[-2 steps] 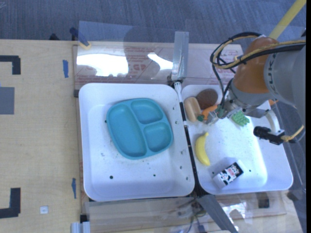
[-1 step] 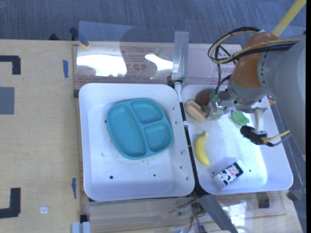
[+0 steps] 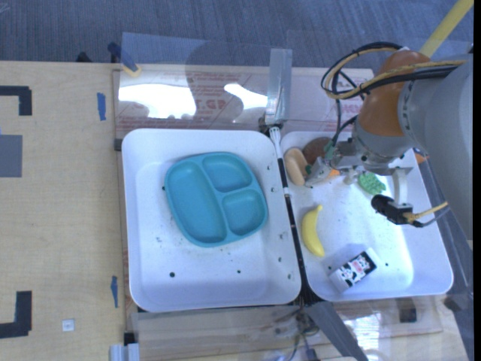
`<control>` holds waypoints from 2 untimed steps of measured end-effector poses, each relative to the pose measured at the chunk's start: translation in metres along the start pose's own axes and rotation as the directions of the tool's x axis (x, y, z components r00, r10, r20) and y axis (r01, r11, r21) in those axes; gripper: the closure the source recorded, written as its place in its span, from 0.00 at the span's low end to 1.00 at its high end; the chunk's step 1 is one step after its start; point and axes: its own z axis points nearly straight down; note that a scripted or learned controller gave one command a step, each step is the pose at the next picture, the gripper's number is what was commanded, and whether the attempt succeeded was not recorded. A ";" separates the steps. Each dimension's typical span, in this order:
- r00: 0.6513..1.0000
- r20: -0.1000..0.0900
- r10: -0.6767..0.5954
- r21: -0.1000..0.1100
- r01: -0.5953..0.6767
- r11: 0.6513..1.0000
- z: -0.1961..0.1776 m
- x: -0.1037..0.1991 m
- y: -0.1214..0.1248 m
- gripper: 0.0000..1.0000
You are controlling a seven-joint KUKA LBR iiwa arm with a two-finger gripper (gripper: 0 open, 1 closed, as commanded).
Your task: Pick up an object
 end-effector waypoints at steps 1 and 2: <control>0.971 0.002 -0.238 -0.001 0.238 0.971 -0.001 -0.042 -0.059 0.00; 0.971 0.004 -0.238 -0.009 0.238 0.971 -0.014 -0.042 -0.056 1.00</control>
